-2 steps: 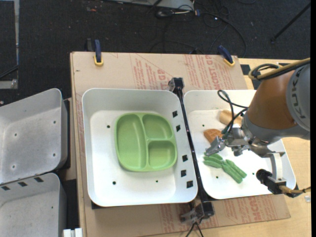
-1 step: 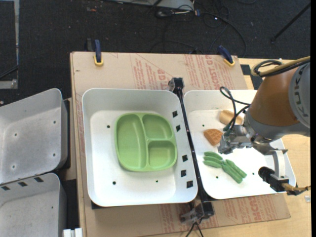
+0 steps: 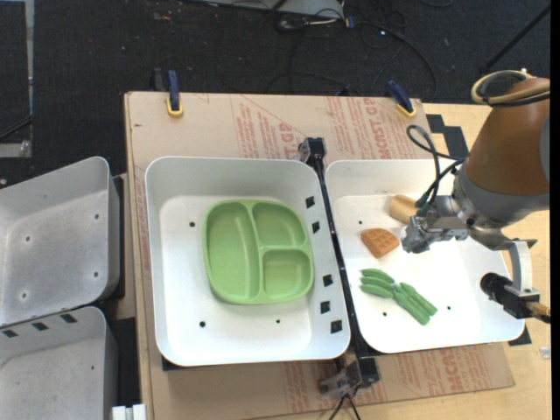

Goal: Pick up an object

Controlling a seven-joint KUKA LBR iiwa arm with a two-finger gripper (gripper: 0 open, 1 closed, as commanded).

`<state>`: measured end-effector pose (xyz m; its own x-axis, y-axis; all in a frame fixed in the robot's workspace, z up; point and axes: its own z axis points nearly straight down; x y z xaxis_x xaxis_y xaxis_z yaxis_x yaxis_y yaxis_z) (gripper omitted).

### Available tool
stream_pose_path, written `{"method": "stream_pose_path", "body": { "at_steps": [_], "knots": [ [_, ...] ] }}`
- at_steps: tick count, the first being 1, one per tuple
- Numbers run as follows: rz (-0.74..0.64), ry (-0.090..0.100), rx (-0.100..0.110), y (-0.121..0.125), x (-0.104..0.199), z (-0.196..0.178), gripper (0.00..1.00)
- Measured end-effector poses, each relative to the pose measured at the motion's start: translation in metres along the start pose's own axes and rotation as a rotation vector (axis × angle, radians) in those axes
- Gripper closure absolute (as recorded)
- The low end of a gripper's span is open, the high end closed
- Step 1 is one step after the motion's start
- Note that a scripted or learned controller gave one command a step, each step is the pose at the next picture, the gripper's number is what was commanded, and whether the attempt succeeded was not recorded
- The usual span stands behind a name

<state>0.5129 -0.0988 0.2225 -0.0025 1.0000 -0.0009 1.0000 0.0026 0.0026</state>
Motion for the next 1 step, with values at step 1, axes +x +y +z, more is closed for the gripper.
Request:
{"method": "stream_pose_path", "body": {
  "at_steps": [1],
  "knots": [
    [0.003, 0.001, 0.004, 0.0001, 0.0002, 0.0095, 1.0]
  ]
}}
